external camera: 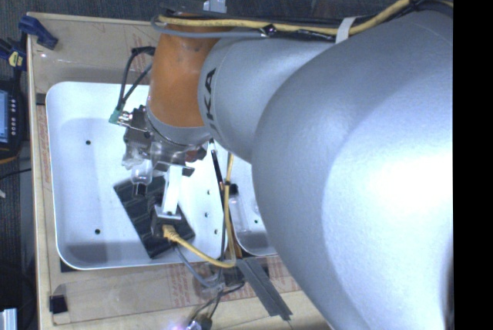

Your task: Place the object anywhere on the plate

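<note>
The arm (339, 143) was seen reaching in from the right, its grey bulk covering most of the right half of the view, with the orange band (179, 85) just above the wrist. The claw (154, 201) was found low over the left bin (65, 166), pointing down toward the bin's near side. Whether the claw was open or closed could not be told (its tips were lost against the dark thing beneath them).

A dark, flat, oblong object (137, 209) was seen lying on the bin floor directly under and beside the claw, tilted on a diagonal, one end to the claw's left and the other end below it, near the bin's front wall. Whether it was touched by the claw could not be made out, and nothing was seen clearly held.

A yellow cable (202, 255) was seen looping below the claw, running up to the claw's right beside a white bracket (171, 193). A second yellow cable (308, 29) was laid along the top of the arm, well above the claw.

To the claw's right, 1 small corner of the second bin (250, 232) was visible under the arm. No plate could be picked out with certainty.

The wooden bench (92, 51) was seen around both bins, with a blue clamp (37, 31) at its far left corner, well apart from the claw.
</note>
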Motion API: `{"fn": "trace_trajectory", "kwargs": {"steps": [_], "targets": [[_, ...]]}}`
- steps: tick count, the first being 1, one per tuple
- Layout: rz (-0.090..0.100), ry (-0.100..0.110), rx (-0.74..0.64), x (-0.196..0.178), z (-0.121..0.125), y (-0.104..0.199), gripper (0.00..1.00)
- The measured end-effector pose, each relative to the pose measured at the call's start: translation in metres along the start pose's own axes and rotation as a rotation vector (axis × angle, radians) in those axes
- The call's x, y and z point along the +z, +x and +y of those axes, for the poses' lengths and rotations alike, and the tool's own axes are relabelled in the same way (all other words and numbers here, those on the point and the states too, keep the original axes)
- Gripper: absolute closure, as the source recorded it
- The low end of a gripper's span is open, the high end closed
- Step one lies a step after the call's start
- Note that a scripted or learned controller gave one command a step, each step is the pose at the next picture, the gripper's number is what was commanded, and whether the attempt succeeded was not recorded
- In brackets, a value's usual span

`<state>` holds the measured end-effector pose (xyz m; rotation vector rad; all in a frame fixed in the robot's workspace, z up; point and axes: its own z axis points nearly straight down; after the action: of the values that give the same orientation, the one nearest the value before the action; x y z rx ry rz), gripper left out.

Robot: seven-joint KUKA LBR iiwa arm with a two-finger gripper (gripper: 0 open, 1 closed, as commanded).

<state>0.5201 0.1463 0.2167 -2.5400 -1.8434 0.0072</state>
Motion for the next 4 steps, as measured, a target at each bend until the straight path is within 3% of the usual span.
{"fn": "trace_trajectory", "kwargs": {"steps": [1, 2, 3, 4], "targets": [[0.000, 0.000, 0.337, 0.033, 0.068, 0.031, 1.00], [0.002, -0.003, -0.180, -0.035, 0.072, 0.036, 1.00], [-0.003, 0.003, -0.422, -0.020, 0.025, 0.048, 1.00], [0.000, -0.003, -0.339, -0.049, 0.101, 0.078, 1.00]]}}
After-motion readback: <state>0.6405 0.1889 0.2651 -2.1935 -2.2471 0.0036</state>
